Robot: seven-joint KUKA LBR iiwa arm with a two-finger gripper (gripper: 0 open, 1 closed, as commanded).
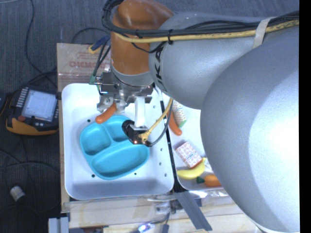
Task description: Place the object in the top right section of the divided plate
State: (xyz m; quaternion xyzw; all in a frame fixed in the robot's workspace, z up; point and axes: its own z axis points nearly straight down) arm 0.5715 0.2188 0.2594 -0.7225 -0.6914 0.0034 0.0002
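— Well, hanging low over the blue plate [116, 154] with the end effector [122, 109]. Wide or narrow? Cannot tell from up here.
— Holding the orange stick [106, 114]?
— Hard to say. Lying right under the end effector, at the plate's far left edge, partly on the rim. Probably not put into the right part yet.
— And the arm [233, 81]?
— Reaching in from the right, then pointing straight down over the left bin [77, 178]. Orange band [133, 28] on top, cables [204, 33] strung along.
— Other things?
— Sitting apart in the right bin [192, 126]: banana [190, 171], pink box [187, 153], another orange stick [174, 124]. Likely out of the way on purpose.
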